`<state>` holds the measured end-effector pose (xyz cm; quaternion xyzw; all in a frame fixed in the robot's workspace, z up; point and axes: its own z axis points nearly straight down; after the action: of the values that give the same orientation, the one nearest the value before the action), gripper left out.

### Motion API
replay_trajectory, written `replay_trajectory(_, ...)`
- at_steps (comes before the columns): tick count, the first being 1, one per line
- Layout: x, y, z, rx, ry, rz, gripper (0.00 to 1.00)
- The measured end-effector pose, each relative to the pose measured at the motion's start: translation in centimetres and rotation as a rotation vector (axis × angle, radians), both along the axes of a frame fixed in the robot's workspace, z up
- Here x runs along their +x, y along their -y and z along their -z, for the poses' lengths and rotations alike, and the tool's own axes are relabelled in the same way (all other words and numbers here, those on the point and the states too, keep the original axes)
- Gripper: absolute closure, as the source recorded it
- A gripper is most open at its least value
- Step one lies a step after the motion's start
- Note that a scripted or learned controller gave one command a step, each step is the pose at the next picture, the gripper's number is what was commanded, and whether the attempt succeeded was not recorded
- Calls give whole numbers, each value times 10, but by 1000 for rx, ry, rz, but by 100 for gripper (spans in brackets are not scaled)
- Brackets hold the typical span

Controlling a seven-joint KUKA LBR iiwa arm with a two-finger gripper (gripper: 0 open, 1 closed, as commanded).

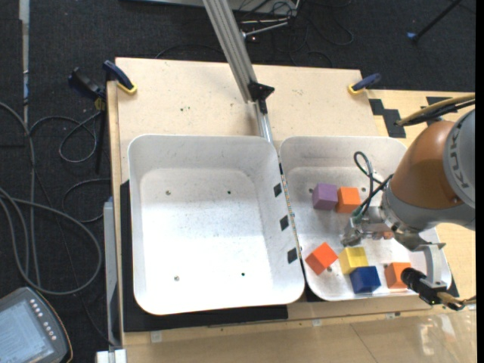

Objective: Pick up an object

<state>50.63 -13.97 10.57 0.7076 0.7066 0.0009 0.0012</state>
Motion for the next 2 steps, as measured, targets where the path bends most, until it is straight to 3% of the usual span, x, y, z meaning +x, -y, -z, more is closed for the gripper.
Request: replay_trajectory(2, -6, -9, -119, -1, 4, -5, 100)
